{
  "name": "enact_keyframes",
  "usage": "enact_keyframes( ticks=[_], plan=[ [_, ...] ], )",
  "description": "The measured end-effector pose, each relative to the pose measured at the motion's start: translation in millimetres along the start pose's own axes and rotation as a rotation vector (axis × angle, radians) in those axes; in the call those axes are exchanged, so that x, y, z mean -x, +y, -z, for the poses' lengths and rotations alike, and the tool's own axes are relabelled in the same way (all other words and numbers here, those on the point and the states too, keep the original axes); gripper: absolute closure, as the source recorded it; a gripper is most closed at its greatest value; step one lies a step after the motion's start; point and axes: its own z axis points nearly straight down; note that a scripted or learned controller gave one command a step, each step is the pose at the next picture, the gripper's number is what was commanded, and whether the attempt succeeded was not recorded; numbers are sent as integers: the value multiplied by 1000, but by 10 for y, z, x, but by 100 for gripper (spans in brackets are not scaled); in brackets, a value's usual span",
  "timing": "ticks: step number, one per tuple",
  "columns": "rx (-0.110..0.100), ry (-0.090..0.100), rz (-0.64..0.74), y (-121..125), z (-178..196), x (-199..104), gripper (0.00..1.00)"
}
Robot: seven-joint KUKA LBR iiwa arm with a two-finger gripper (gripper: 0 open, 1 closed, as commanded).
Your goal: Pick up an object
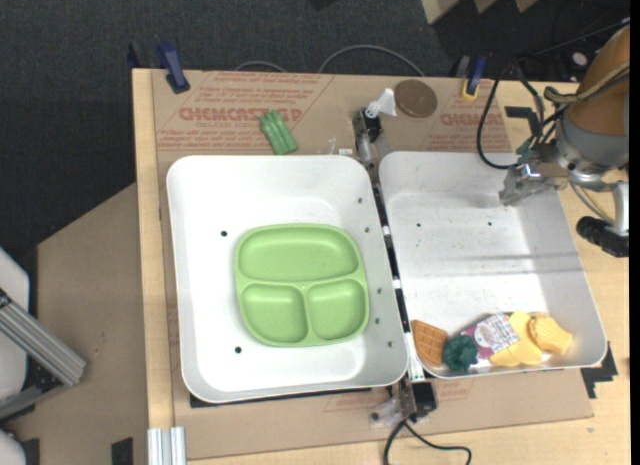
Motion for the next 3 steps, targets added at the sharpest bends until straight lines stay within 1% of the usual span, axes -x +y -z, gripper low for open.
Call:
enact_keyframes(
  ticks=[2,3],
  plan=[
    [7,-4,1,16,209,7,100],
    [-18,7,-7,-633,-351,-53,100]
  ],
)
